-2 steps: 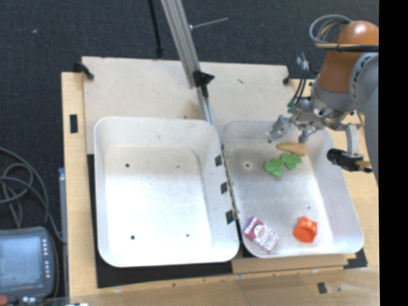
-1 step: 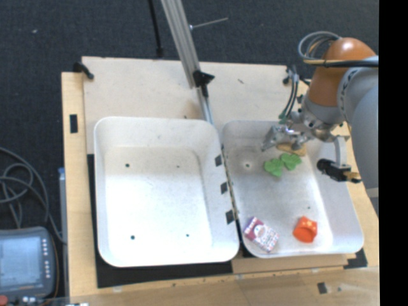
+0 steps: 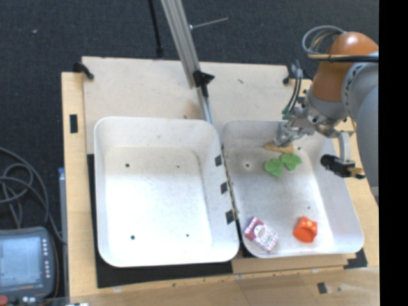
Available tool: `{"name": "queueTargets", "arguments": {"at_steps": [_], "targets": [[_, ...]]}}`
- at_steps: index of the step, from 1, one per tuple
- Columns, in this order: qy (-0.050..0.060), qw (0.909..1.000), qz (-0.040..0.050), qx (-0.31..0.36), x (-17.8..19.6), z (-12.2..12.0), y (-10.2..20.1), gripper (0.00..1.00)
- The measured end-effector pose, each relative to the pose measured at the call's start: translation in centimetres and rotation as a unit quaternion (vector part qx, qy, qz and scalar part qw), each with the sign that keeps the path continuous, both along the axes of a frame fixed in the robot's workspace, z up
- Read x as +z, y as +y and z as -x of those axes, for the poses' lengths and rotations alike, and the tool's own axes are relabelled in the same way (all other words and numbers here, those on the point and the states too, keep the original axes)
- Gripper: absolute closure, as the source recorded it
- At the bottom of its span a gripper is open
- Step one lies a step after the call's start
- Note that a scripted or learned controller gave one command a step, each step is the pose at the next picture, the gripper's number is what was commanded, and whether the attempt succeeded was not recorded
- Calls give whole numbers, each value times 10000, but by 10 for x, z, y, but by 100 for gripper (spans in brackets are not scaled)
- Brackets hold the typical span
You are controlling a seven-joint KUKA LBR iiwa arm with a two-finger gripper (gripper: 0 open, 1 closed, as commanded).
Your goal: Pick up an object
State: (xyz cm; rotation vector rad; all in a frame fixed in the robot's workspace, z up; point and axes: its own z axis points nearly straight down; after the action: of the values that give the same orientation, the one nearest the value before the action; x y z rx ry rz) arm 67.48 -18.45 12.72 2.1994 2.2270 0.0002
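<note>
My gripper (image 3: 285, 140) hangs over the far part of the right bin (image 3: 338, 199), its tip low, right at a small tan piece (image 3: 278, 148) lying on the bin floor. Just in front of the tip lies a green leafy object (image 3: 281, 164). Nearer the front edge of the same bin sit an orange object (image 3: 305, 229) and a pink and white packet (image 3: 261, 234). How the fingers stand is hidden from this angle.
The left bin (image 3: 115, 139) lies beside the right one, separated by a raised rim. A slanted metal pole (image 3: 182, 37) rises from behind the bins near the middle. The arm's orange band and grey wrist fill the upper right.
</note>
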Motion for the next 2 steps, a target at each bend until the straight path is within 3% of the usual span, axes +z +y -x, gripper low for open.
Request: {"name": "queueTargets", "arguments": {"at_steps": [2], "targets": [[0,10000,-30,-32,109,4,5,100]]}}
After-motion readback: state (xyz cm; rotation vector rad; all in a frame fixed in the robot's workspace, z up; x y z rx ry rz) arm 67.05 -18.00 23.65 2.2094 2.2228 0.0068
